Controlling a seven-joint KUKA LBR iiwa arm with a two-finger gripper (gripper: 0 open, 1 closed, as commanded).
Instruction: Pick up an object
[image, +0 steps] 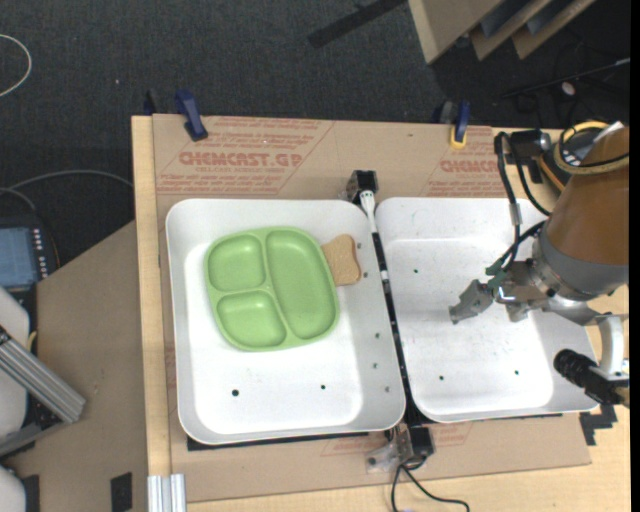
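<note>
Camera view looks down on the desk (300, 150) with its two white bins. Nearest, at the 6 o'clock edge, a black clamp (415, 442) sits where the bins meet. The left bin (270, 400) holds a green plate (272, 288) with three compartments, lying toward the bin's 11 o'clock part. A tan cracker (343, 260) touches the plate's rim at 2 o'clock, partly tucked under it. The arm (590, 220) reaches over the right bin (440, 390) from 3 o'clock, and the claw (470, 303) hangs above that bin's middle, pointing toward 9 o'clock with nothing between its fingers; how wide they stand I cannot tell. Farther off, at 12 o'clock, blue clamps (190, 115) grip the desk's far edge.
</note>
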